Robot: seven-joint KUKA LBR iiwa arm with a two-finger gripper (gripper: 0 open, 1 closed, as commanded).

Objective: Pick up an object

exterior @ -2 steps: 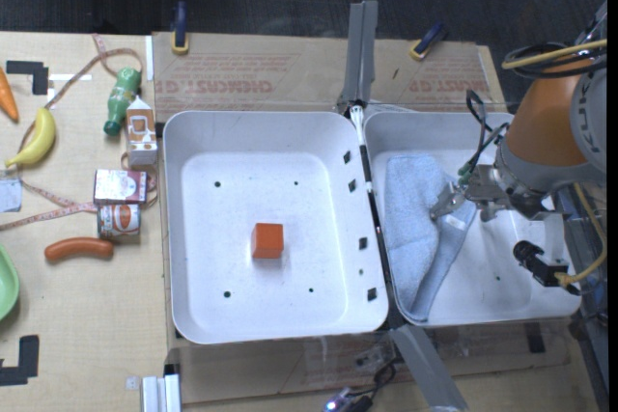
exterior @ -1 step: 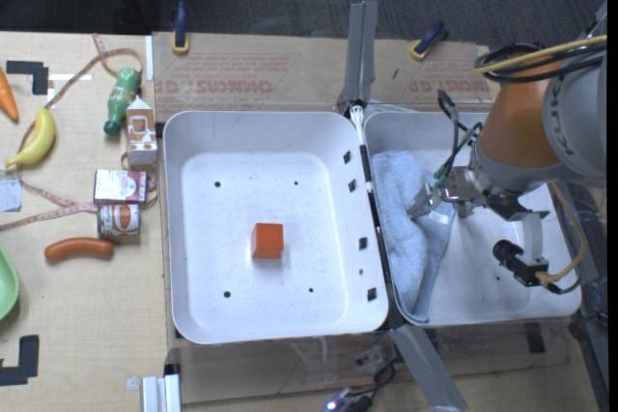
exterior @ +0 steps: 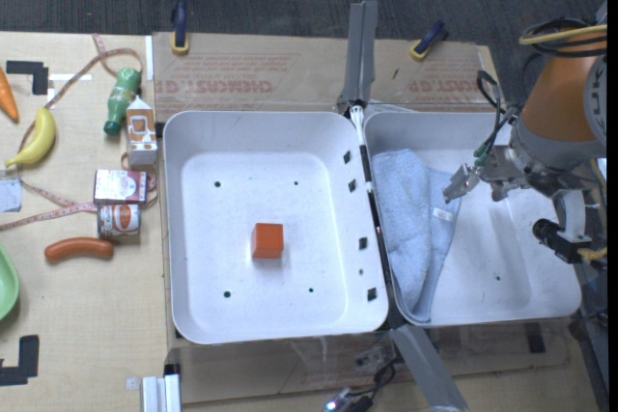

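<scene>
orange cube [exterior: 267, 240] in left bin [exterior: 193, 304], fingers [exterior: 462, 187] clenched on pale cloth [exterior: 410, 227]

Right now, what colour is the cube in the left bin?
Orange; the cube shows best in the camera view.

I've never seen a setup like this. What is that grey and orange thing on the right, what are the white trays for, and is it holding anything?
That is a robot arm, seen from one camera fixed above the bench and looking down at a slant. At its tip is a two-finger gripper, which hangs over the right bin. A pale towel lies crumpled in that bin's left side, just under the gripper. I can't tell from here whether the gripper has hold of it. The left bin holds a small orange block. On the bench to the left lie toy foods, such as a banana and a sausage.
</scene>
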